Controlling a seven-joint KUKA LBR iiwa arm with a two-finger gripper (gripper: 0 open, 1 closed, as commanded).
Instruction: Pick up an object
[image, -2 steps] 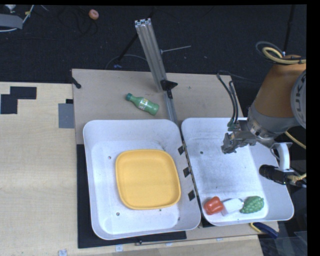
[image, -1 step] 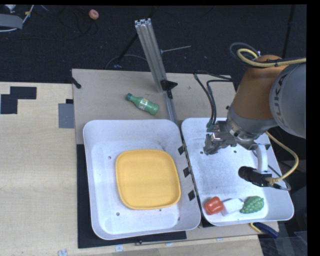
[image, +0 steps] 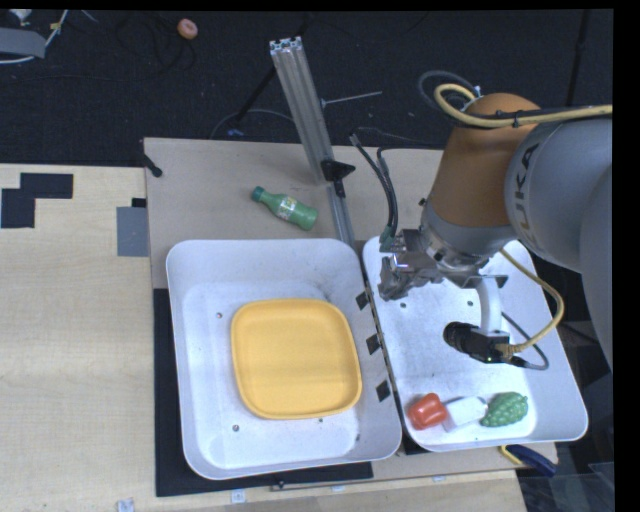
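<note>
**Arm hangs over the right bin, three small items waiting at its near edge**

From where I stand, the grey arm (image: 545, 180) with its orange band reaches in from the right and bends down over the right bin (image: 560, 400). Its gripper (image: 392, 280) sits low at the far-left part of that bin, just beside the wall the two bins share. The metal parts there bunch together in a dark tangle, and I cannot tell how the pincer stands, wide or narrow; nothing can be made out between its tips. A black cylindrical attachment (image: 474, 341) with yellow cabling hangs off the wrist over the middle of the bin.

The things to pick from lie in a row along the near edge of the right bin, well apart from the gripper: a red pepper-like toy (image: 427, 409), a small white block (image: 465, 411) touching or just beside it, and a knobbly green toy (image: 505, 409) next to that.

The left bin (image: 195, 300) bears a yellow square plate (image: 295, 357), lying flat near its middle. Beyond the bins, on the bench (image: 200, 190), a green bottle (image: 284, 207) lies on its side, near a slanted aluminium rail (image: 310, 110).
</note>
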